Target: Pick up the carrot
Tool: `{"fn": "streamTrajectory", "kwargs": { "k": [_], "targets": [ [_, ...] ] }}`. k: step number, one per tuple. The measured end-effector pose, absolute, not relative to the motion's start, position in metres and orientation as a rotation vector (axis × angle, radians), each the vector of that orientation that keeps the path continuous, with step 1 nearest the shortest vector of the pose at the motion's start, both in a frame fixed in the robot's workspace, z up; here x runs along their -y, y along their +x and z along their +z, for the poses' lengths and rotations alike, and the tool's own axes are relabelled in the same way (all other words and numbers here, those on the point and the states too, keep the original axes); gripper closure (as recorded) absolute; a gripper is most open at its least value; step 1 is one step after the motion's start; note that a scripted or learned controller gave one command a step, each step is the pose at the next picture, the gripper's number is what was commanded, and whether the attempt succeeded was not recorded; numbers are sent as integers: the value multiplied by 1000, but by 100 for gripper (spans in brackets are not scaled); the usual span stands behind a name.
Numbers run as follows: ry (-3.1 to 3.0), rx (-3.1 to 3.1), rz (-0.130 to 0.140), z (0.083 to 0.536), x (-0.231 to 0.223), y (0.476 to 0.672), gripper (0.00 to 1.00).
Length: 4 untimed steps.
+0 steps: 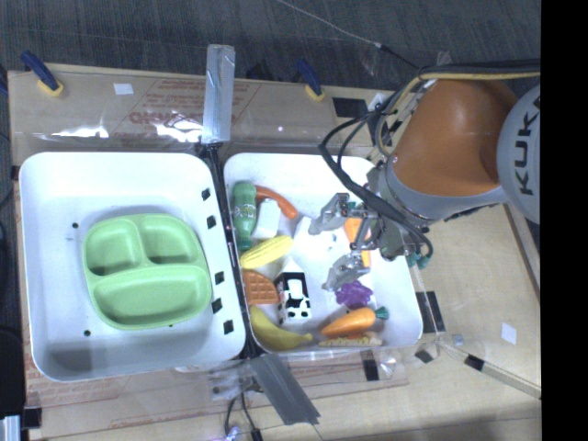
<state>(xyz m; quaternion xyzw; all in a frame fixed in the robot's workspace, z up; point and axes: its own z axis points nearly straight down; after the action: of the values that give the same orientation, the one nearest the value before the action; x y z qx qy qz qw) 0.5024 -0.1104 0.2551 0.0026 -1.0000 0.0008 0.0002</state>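
Though lying in plain sight near the front wall of the right bin (401, 246), carrot (350, 322) not yet touched: orange body, green tuft at its right end, resting almost level. Just above it, a purple toy (353, 294); to its left, a black-and-white cow figure (294, 299) and a banana (278, 335) curving along the front. Further up the bin, a second orange piece (277, 202) beside a green bottle (243, 206), easily mistaken for the target. Claw (342, 243) poised over the bin's middle, up and slightly left of the carrot, apart from it, with the purple toy between; fingers spread open, nothing held. Judged step: approach, before the descent. Next move calls for a shift toward the front wall, lining up across the carrot's narrow width, then lowering clear of the purple toy and the bin wall. Left bin (37, 246) holding just a green divided plate (145, 270).
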Motion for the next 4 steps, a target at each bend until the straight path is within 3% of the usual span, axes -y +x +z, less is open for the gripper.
{"fn": "streamTrajectory", "kwargs": {
  "k": [1, 2, 3, 4],
  "targets": [
    [-163, 3140, 3, 264, 173, 544, 0],
    [-179, 3126, -4, 157, 206, 601, 0],
    [-85, 3139, -1, 91, 208, 597, 0],
    [-72, 3146, 2, 104, 206, 600, 100]
  ]
}}
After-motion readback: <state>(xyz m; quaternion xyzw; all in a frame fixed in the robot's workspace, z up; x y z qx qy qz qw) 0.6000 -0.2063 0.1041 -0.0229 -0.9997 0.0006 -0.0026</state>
